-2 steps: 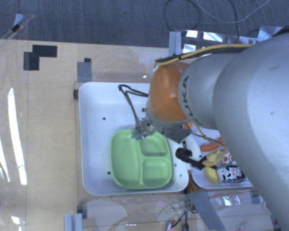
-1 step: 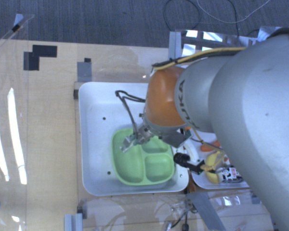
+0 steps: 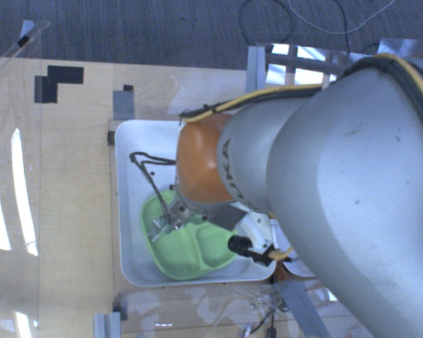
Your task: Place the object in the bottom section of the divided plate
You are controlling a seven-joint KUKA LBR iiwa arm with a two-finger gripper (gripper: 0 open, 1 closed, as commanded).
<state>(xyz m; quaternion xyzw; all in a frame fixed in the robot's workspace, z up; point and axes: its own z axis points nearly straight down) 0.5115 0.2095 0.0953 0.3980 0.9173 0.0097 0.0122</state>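
Observation:
A light green divided plate [image 3: 187, 255] lies in the lower part of the left white bin [image 3: 127, 189]. My gripper [image 3: 163, 224] hangs low over the plate's upper left section, close to its rim. The grey arm with its orange band [image 3: 201, 164] reaches in from the right and covers the plate's upper right part and much of the bin. I cannot make out anything between the gripper's tips at this size.
The wooden bench [image 3: 56, 210] stretches to the left of the bin, with black marks [image 3: 56, 82] at the back left. Metal brackets [image 3: 123, 104] stand at the bin's corners. The arm hides the right side of the bench.

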